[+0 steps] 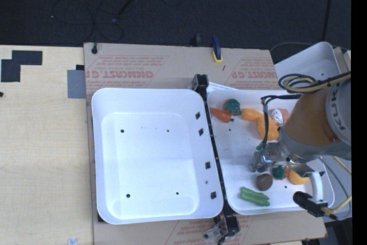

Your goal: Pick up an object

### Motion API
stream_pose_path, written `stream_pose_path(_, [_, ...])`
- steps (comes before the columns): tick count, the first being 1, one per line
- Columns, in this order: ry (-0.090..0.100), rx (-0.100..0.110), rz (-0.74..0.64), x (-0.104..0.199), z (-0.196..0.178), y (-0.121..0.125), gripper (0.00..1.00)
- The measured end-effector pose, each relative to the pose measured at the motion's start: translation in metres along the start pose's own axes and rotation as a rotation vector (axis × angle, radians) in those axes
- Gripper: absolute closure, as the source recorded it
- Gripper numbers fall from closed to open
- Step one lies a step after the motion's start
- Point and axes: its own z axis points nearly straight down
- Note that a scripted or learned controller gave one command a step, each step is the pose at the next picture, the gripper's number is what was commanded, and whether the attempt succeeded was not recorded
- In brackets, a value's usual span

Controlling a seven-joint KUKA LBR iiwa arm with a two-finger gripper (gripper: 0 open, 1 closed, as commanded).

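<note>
In the right bin, the gripper hangs low; whether it is apart or together, I cannot tell. A brown ball lies just at its six o'clock, beside a green pod.

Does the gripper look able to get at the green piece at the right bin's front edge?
Probably yes: the green piece lies uncovered just below the gripper, with only a brown ball beside it.
</note>
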Motion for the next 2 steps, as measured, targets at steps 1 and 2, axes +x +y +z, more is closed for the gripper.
stream_pose_path(1, [0.011,0.001,-0.005,-0.0696,-0.0009,-0.0316,1.00])
stream_pose_path(2, [0.012,0.001,-0.002,-0.0682,-0.0106,-0.0308,1.00])
